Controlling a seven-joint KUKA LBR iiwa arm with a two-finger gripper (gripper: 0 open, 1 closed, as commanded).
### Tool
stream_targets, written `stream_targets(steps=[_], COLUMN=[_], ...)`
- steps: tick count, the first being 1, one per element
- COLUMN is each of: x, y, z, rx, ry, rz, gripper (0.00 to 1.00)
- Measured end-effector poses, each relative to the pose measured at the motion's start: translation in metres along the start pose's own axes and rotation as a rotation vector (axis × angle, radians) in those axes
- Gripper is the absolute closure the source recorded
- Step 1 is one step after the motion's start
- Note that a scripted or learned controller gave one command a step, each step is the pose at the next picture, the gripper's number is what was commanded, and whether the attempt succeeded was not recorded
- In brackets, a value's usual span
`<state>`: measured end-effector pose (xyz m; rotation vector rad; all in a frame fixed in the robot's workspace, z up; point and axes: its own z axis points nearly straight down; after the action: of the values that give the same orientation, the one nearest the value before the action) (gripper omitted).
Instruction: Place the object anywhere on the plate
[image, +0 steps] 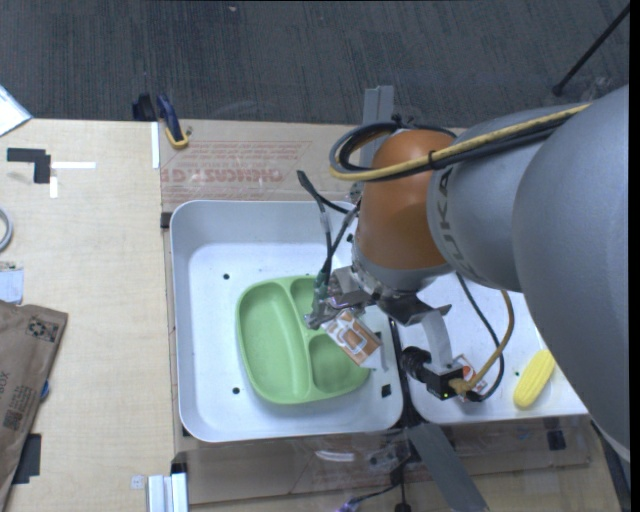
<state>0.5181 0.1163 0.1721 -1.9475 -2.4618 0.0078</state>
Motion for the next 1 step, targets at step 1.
stream_targets(steps=[1], x=[0.0032], y=[-0.0262], z=[-0.0581], rx=[-0.002], ry=[-0.001], rz=[-0.014], gripper=[1.00])
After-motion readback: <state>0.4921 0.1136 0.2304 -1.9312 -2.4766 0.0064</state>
